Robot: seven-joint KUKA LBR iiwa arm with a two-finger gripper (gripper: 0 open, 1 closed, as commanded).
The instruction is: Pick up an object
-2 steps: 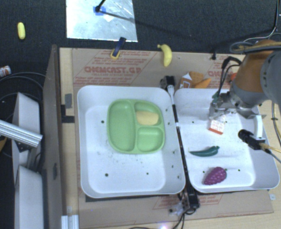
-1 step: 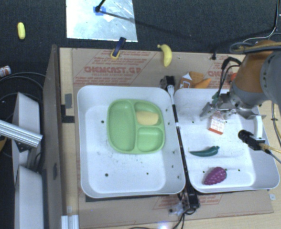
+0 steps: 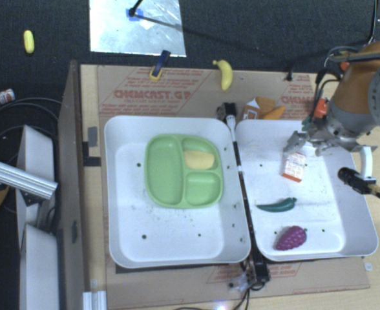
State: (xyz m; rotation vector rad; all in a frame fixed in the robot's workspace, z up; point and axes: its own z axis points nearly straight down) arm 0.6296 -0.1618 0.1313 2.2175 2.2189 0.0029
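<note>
In the right bin (image 3: pixel 358 237) lie a small white and red carton (image 3: pixel 294 167), a dark green pepper (image 3: pixel 277 205) and a bunch of purple grapes (image 3: pixel 291 237). My gripper (image 3: pixel 307 146) hangs over that bin's far side, just above and behind the carton, with its fingers spread and nothing between them. The left bin (image 3: pixel 128 237) holds a green divided plate (image 3: pixel 170 173) with a pale yellow item (image 3: pixel 200 159) in its far right compartment.
A yellow banana (image 3: pixel 225 74) lies on the cardboard behind the bins, and an orange piece (image 3: pixel 268 111) sits by the right bin's far rim. A black cylinder (image 3: pixel 354 179) juts over the right bin's right side. The bins' rims meet in the middle.
</note>
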